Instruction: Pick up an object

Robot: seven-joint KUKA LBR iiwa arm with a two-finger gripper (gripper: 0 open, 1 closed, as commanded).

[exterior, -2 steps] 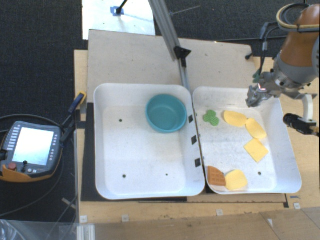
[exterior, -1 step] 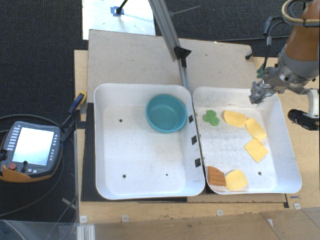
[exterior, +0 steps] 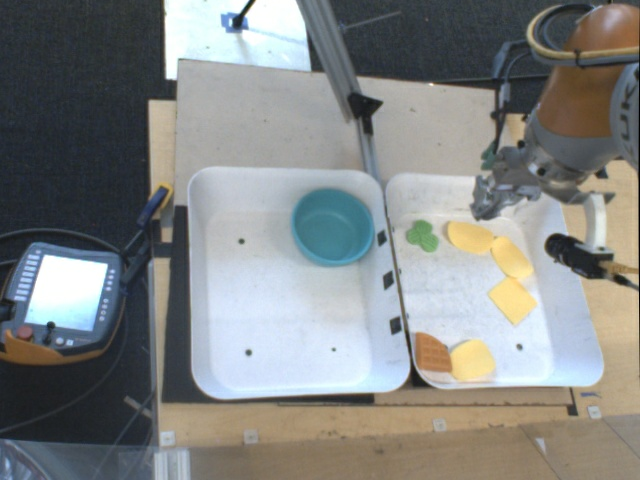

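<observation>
So there are 2 white bins side by side on the tabletop (exterior: 270,98). The left bin (exterior: 230,348) has just 1 thing in it, a teal bowl (exterior: 333,226) sitting upright toward its far right corner. The right bin (exterior: 570,353) has the small stuff: a green clover-looking piece (exterior: 422,235) near the far left, a yellow oval piece (exterior: 470,237) just right of it, another yellow piece (exterior: 512,258) beside that, a yellow square-ish piece (exterior: 513,300) further toward the near side, and down at the near edge a brown waffle-like piece (exterior: 432,352) touching a round yellow piece (exterior: 473,360).

The hand (exterior: 490,206) is over the far part of the right bin, with the yellow oval piece just on its near side. Can't tell whether it's open or closed from this angle, and nothing is visibly held in it.

Off to the left there's a control pendant (exterior: 62,298) with a lit screen on the dark floor.
</observation>
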